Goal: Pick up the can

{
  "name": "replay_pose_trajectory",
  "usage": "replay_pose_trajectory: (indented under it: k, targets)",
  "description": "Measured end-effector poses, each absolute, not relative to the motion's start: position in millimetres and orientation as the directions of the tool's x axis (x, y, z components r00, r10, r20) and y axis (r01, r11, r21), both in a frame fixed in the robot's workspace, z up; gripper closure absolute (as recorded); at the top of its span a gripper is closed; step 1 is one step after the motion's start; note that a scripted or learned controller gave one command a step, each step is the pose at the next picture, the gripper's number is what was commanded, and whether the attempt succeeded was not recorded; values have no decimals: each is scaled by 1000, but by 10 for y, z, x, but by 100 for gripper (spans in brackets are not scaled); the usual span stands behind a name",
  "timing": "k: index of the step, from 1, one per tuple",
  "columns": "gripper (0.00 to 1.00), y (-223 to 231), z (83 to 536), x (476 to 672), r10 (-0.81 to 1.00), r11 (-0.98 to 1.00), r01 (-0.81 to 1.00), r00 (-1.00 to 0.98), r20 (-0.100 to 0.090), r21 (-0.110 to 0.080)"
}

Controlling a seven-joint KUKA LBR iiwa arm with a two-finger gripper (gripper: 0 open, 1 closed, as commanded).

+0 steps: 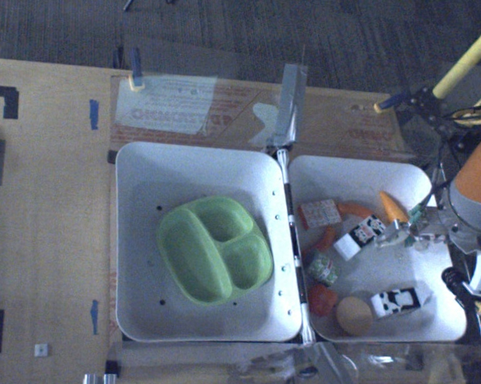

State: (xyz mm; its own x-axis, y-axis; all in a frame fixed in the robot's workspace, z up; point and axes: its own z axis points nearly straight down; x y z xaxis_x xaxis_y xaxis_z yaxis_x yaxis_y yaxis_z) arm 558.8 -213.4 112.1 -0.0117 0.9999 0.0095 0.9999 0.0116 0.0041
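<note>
one can [325, 269] lying tilted

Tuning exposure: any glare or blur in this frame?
Camera view: glare washes out the clear sheet behind the left bin; the gripper and small items in the right bin look soft; the green tray is evenly lit.

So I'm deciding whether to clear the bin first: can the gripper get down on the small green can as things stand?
Probably yes, though it's tight. The green can lies uncovered near the right bin's left wall, open from above. A red item and an orange piece crowd it closely, so the gripper may bump them.
</note>
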Motion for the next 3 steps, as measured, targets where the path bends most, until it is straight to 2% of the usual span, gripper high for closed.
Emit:
replay_pose_trajectory:
  k: [1, 2, 3]
  targets:
    - [0, -2138, 1051, 5732, 998, 65, 998, -65, 7, 27]
    - [0, -1739, 866, 4801, 996, 91, 996, -91, 0, 3]
    - [100, -1740, 971, 4816, 996, 90, 996, -90, -1, 8]
